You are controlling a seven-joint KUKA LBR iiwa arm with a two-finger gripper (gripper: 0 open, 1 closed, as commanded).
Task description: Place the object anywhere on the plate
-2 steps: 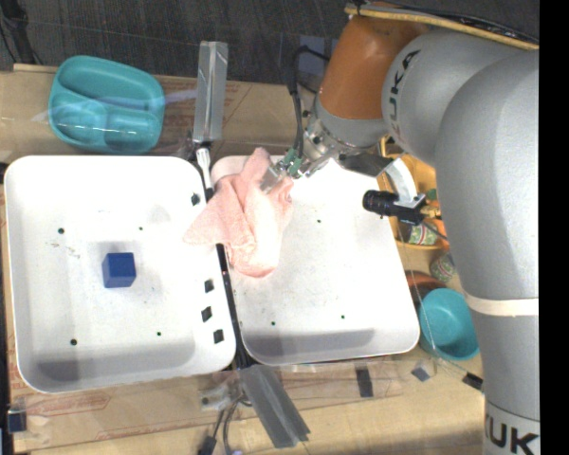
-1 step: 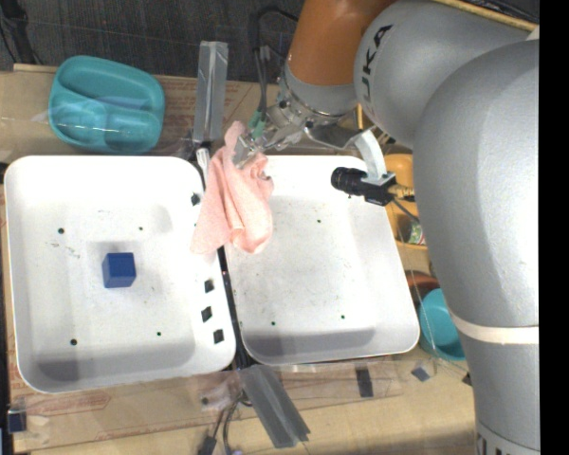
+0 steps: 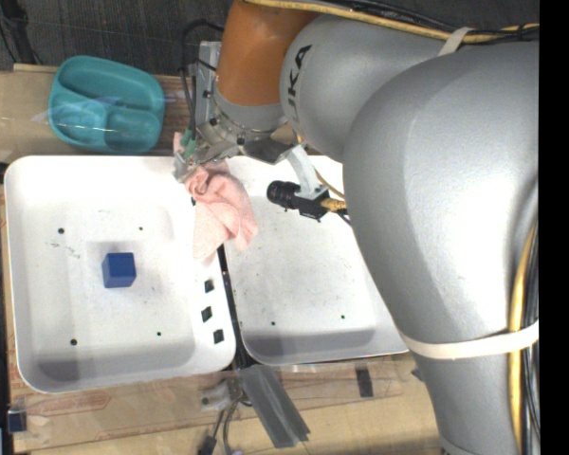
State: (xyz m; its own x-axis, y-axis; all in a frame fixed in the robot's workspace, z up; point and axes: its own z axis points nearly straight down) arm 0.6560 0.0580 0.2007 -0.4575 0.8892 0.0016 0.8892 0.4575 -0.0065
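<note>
Jaws [image 3: 197, 162] on crumpled pink cloth [image 3: 223, 211] over smooth white bins' [image 3: 38, 197] shared rim

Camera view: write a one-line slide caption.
Gripper holds a pink cloth above the seam between two white bins; blue cube lies left.

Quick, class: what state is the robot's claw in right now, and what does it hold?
Claw: shut on the pink cloth, which hangs from it above the divide between the bins.

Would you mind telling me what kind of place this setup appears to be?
Probably a robotics lab test bench: a large grey robot arm reaches over two shallow white plastic bins holding a small blue cube and a crumpled pink cloth.
</note>
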